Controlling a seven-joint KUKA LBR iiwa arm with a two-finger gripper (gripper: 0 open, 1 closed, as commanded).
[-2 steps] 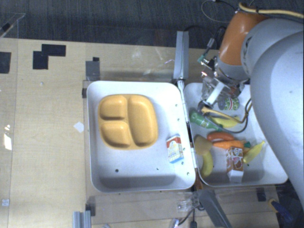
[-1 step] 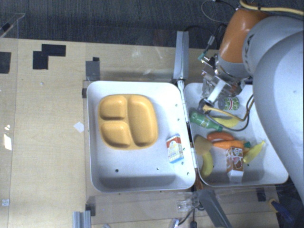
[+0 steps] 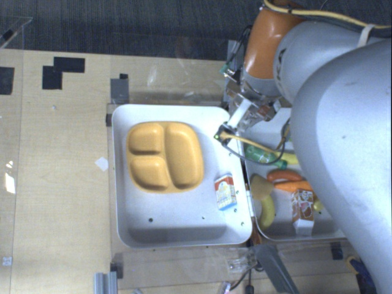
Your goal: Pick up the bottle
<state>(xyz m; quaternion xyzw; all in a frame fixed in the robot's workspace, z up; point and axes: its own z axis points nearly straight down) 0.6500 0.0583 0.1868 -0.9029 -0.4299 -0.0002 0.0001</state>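
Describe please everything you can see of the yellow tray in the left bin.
The yellow tray is a rounded, squarish dish that looks like smooth plastic. Raised ridges divide it into three compartments: two smaller ones on the left, one long one on the right. It lies flat, open side up, on the floor of the left bin, toward its upper left. Nothing lies in it; the small carton lies apart, to its lower right.

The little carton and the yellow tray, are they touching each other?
Apart. The camera view shows the small carton lying to the right of the yellow tray, with a strip of bare white floor of the left bin plainly visible between them.
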